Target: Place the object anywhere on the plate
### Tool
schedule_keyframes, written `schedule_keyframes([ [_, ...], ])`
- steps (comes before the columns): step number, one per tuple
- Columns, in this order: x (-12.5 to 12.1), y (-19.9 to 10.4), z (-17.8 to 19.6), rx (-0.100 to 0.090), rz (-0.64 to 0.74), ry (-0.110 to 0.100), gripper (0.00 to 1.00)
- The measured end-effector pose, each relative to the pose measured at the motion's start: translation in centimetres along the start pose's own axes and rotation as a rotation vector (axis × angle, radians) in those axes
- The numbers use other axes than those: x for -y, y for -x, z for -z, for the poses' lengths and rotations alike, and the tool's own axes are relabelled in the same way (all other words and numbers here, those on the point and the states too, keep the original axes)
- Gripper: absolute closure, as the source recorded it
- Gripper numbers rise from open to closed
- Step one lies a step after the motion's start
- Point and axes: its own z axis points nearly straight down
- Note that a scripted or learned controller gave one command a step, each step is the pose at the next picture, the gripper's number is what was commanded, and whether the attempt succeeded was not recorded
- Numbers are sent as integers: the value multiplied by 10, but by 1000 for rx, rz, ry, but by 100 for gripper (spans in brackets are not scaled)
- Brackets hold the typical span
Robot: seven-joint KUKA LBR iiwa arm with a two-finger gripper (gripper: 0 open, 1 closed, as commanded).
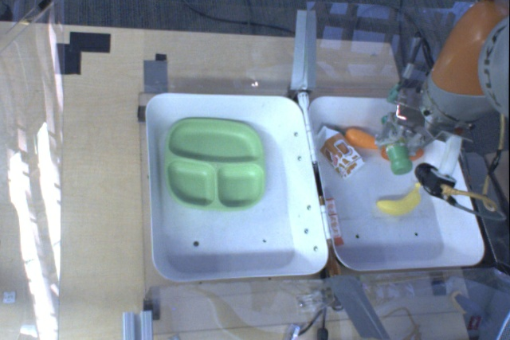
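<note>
Hanging low over the far right corner of the right bin (pixel 398 249), the gripper (pixel 401 141) comes in from the right on the grey arm, whose orange band (pixel 470 44) sits above the wrist. Whether it is spread, pressed together or pinching anything cannot be told from this slanted view. Right at its tip lies a short green piece (pixel 399 162) with a bit of orange beside it, and it is not clear whether the two touch. Just left of the tip an orange carrot (pixel 360 139) lies near the bin's far edge, pointing towards the left wall. A small brown-and-white packet (pixel 341 157) lies tilted beside the carrot, close to the bin's left edge. A yellow banana (pixel 398 203) rests nearer the middle of the bin, towards its near edge, apart from the rest. All four things are in the right bin. The green plate (pixel 213 138), divided into three compartments, lies flat in the left bin (pixel 231 255), towards its far left corner, well apart from the gripper and bare of any of these things.
</note>
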Motion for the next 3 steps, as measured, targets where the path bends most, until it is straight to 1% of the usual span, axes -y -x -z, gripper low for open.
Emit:
schedule_keyframes([
  [1,17,-74,39,-2,252,2,100],
  [2,57,-120,-4,-2,339,-2,100],
  [3,47,-204,-4,-3,309,-2,100],
])
